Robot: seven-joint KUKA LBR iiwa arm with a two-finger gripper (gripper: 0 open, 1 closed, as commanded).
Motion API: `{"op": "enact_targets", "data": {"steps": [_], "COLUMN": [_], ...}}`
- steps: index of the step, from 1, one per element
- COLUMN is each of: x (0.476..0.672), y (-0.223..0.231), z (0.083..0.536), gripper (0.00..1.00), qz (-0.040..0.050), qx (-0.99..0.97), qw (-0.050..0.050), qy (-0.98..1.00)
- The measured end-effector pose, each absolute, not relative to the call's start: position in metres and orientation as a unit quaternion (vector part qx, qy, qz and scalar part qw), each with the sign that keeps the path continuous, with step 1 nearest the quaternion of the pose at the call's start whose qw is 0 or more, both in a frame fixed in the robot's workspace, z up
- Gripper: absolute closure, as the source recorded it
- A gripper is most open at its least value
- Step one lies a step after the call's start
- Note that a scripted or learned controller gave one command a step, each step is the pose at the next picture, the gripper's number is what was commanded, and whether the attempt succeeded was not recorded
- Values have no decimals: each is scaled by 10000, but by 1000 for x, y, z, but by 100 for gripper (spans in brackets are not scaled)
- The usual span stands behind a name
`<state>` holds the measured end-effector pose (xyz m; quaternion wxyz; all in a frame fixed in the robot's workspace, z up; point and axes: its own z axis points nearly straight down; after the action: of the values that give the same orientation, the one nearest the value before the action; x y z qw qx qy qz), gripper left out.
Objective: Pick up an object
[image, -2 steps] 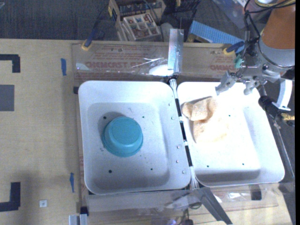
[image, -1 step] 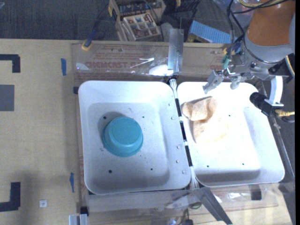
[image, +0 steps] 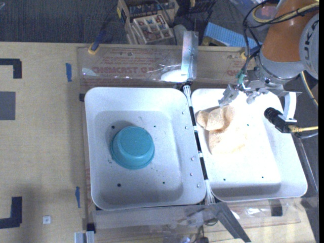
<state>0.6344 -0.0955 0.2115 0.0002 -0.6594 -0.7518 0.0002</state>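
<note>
A tan cloth point(image: 216, 119) hangs crumpled from the claw point(image: 226, 98), whose fingers pinch its upper edge – so it is lifted, its lower part trailing over the right bin point(image: 283, 186), upper centre-right of the frame. The grip on one corner looks thin and could slip. A blue bowl point(image: 132, 146) sits upside down in the left bin point(image: 96, 105), untouched.
</note>
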Motion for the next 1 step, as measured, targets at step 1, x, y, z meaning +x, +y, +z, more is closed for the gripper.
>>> {"op": "enact_targets", "data": {"steps": [1], "x": [654], "y": [-121], "z": [145], "gripper": [0], "qz": [0], "qx": [-6294], "qw": [1], "qy": [-7771]}}
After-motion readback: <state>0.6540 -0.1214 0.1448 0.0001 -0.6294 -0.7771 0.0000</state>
